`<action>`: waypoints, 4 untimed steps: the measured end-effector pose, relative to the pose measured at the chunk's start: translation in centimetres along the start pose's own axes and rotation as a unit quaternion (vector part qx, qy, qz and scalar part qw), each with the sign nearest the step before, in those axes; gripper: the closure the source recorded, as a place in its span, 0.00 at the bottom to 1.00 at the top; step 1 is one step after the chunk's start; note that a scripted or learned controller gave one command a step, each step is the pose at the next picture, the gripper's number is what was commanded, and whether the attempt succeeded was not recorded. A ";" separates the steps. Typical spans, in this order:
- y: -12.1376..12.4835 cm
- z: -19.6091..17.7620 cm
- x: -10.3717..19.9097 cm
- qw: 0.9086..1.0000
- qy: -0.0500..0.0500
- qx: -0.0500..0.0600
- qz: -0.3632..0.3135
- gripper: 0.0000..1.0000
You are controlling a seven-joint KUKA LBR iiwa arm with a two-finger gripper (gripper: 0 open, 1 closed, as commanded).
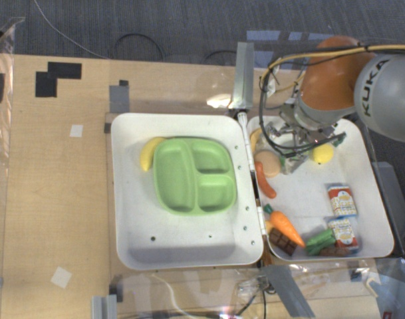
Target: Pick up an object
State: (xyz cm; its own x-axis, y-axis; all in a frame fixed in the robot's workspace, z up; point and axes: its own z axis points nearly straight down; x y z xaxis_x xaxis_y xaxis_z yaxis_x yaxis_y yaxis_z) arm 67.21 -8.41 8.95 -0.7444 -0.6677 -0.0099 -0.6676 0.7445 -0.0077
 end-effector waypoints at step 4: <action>2.6 -16.1 7.7 0.966 0.001 0.000 0.257 1.00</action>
State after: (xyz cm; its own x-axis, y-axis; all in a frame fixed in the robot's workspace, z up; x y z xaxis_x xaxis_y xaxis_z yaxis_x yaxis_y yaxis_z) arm 59.51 -11.62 24.97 -0.9777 -0.2097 -0.0106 -0.2097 0.9778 -0.0028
